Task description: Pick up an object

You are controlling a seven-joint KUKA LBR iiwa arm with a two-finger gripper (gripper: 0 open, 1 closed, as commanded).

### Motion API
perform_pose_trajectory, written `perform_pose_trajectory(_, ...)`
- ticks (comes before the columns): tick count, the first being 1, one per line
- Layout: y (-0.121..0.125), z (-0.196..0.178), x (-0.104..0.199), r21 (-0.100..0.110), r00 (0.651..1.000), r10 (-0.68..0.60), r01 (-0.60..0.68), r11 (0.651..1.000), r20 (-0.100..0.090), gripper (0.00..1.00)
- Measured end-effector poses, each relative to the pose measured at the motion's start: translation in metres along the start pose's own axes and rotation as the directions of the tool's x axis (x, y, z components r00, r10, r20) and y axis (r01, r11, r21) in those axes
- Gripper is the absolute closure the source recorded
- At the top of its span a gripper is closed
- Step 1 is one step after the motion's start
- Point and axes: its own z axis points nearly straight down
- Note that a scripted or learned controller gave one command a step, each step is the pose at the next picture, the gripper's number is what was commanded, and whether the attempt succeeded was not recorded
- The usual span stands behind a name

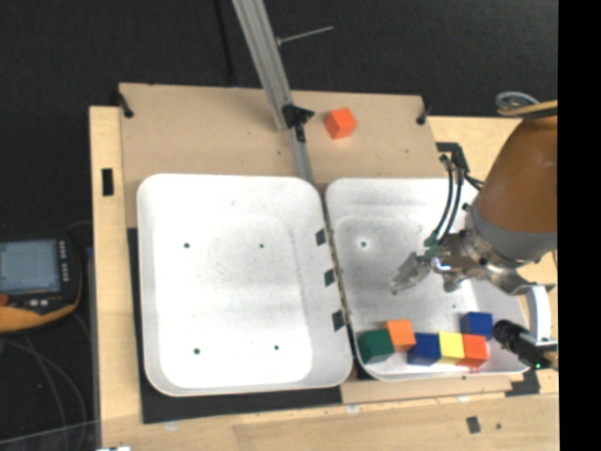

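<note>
The blocks are the things to pick from, and they sit in a tight row along the near edge of the right bin [376,205]. From left to right there is a green block [375,345], an orange block [402,333] just behind it, a blue block [424,348], a yellow block [452,346], a second orange block [475,349] and another blue block [476,323] behind that. They look like small plain cubes with flat, hard faces, touching or nearly touching their neighbours.

That crowding is the main risk. I judge that a finger coming down could land on top of a neighbour or wedge between two cubes, so the grasp shuts on nothing or knocks the row apart. The near wall of the bin also leaves little room for a finger on that side.

The gripper [410,275] hangs over bare bin floor, above the row and apart from it. Its fingers hold nothing, and how far apart they stand I cannot tell. One more orange cube [340,123] lies on the board behind both bins, well apart.
</note>
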Motion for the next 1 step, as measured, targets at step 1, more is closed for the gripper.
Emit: perform_pose_trajectory(1,0.0114,-0.1035,-0.0152,-0.019,1.000,-0.003,0.004,1.000,0.006,0.00)
